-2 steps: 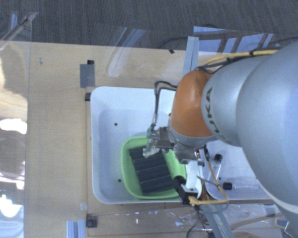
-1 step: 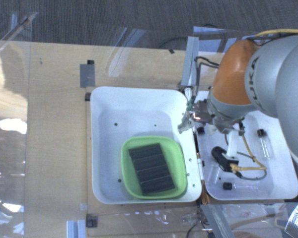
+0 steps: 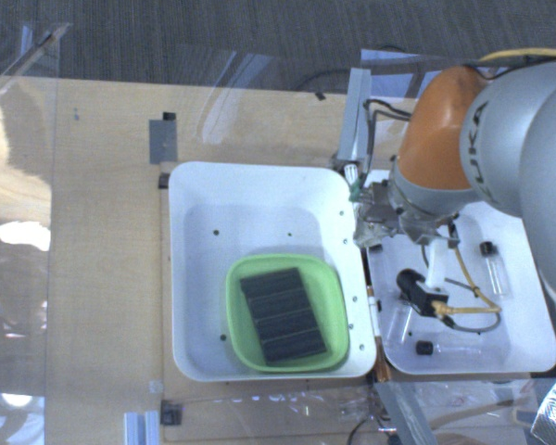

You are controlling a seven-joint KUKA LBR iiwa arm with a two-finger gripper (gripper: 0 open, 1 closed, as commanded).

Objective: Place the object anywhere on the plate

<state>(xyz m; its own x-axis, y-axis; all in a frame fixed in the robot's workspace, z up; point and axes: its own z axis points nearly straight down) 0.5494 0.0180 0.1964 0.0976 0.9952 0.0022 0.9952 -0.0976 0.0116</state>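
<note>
Over the left side of the right bin (image 3: 528, 341), at about nine o'clock of its floor, the tool (image 3: 410, 233) hangs beneath the arm's orange band. The wrist hides its working end, so I cannot tell whether it is open or closed, or whether it has hold of anything. A capped vial (image 3: 442, 349) lies near the bin's front wall at roughly five o'clock from the tool, and a second vial (image 3: 490, 263) lies at about four o'clock.

Across the shared wall, in the left bin (image 3: 181, 248), the green plate (image 3: 238, 290) sits toward five o'clock. The dark ridged block (image 3: 283, 315) lies flat in the middle of the plate, a little askew and inside the rim all round.

If the block is the object meant, the placing looks done. The sound move then is a straight rise, keeping clear of the shared wall. If a vial is meant, the tool should come down plumb over its middle and close across its length. It should lift above both walls, carry toward nine o'clock and go low over bare green before letting go, since a round vial will likely roll.
</note>
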